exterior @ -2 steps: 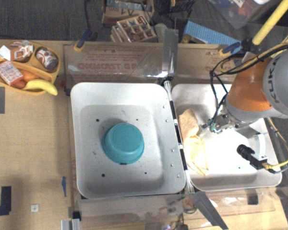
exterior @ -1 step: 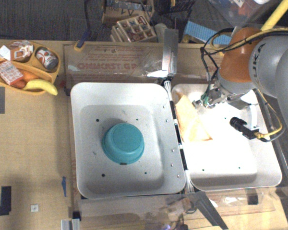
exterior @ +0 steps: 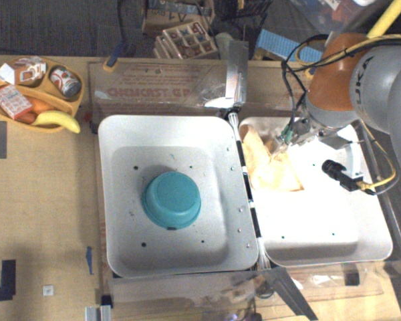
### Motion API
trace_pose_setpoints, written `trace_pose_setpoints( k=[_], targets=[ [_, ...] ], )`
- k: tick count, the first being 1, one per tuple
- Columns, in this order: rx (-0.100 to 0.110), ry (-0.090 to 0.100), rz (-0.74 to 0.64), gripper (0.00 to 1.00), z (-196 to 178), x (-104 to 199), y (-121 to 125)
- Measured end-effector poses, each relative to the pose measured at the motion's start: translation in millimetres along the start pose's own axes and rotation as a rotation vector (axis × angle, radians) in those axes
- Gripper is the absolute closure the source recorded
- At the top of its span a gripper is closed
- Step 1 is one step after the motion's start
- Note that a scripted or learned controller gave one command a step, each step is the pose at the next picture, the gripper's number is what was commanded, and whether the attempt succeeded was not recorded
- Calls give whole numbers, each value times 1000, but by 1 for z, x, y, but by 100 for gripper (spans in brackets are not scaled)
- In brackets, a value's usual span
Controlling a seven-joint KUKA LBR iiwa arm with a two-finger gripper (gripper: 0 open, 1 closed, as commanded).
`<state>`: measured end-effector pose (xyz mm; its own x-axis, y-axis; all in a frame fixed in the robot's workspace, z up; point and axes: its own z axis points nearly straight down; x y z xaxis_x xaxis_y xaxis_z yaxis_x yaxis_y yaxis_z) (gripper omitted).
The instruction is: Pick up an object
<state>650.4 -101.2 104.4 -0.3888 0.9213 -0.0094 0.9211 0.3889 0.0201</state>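
Hanging over the right bin point(exterior: 334, 246) in the frame's upper right, jaws point(exterior: 285, 139) too washed out to tell; pale yellow object point(exterior: 271, 169) lying at that bin's left wall, teal bowl point(exterior: 172, 200) sitting mid-left bin point(exterior: 120, 152).

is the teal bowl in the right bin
No, the teal bowl sits upside down in the left bin, while the right bin holds a pale crumpled item instead.

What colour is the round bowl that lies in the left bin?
The bowl is teal, a blue-green, plain with no pattern. The camera view shows it well against the left bin.
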Motion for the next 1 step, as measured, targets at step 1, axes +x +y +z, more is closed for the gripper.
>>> trace_pose_setpoints(
  k=[1],
  targets=[
    [7, 2, 195, 100, 11, -29, -26]
  ],
)
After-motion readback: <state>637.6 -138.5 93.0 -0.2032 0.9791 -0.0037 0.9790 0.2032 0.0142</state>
